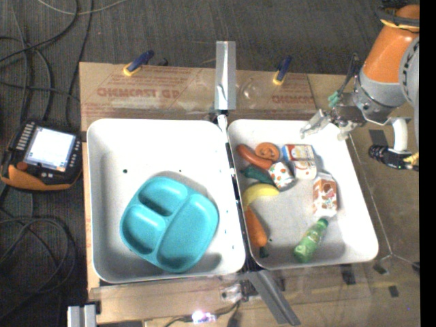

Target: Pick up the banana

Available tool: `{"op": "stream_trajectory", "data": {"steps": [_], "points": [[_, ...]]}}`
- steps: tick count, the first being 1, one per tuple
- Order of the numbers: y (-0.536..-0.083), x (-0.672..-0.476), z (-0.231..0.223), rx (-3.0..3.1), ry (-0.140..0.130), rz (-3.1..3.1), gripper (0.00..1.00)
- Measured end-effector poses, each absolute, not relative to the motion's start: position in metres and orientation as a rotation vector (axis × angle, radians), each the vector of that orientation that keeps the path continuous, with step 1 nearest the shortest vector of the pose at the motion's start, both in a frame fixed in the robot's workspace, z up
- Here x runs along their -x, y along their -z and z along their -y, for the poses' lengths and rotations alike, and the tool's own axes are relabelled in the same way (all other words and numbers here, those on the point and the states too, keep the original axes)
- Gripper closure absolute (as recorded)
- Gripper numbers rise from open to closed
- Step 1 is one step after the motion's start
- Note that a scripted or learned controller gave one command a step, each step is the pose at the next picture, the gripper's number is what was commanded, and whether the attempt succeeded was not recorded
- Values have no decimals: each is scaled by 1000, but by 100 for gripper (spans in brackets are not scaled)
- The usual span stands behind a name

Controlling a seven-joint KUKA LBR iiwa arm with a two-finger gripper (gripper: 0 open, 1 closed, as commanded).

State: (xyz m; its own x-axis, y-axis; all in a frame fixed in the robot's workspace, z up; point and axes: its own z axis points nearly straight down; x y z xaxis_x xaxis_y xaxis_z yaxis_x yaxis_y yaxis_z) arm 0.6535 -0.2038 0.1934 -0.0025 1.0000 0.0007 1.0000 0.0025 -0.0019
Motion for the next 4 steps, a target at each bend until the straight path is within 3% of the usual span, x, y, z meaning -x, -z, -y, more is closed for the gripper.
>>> {"op": "stream_trajectory", "data": {"steps": [1,2,3,4], "points": [[-111,-664,158,2129,-5,2314,0],[-101,-594,115,2296,28,2200,0],[-111,-594,116,2297,29,2197,100],[-110,-593,116,2296,28,2196,0]]}}
